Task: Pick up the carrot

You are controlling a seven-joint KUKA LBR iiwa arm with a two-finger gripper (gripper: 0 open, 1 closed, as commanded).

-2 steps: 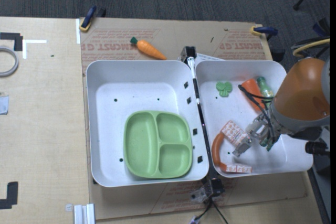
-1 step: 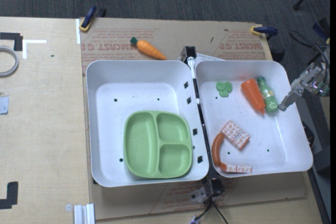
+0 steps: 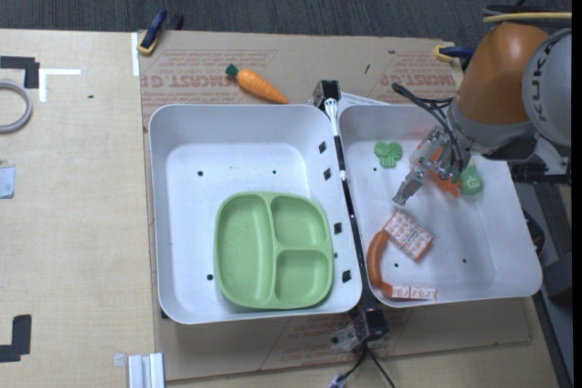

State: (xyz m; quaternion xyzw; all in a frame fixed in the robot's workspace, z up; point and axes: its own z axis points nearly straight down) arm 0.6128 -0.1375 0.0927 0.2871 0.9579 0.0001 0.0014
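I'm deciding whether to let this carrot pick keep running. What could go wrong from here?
1. A carrot lies outside both bins on the cardboard, while the gripper works in the right bin at another orange-and-green item; it may be after the wrong one.
2. The fingers sit among clutter: the green piece or small box could get knocked or grabbed.
3. Reaching the outside carrot means crossing the bin walls, risking a collision.

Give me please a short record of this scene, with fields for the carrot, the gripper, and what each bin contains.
carrot: lies on the cardboard behind the left bin, outside both bins
gripper: over the right bin, beside an orange and green toy
left bin: green divided plate
right bin: green round piece, small carton, orange sausage-shaped piece
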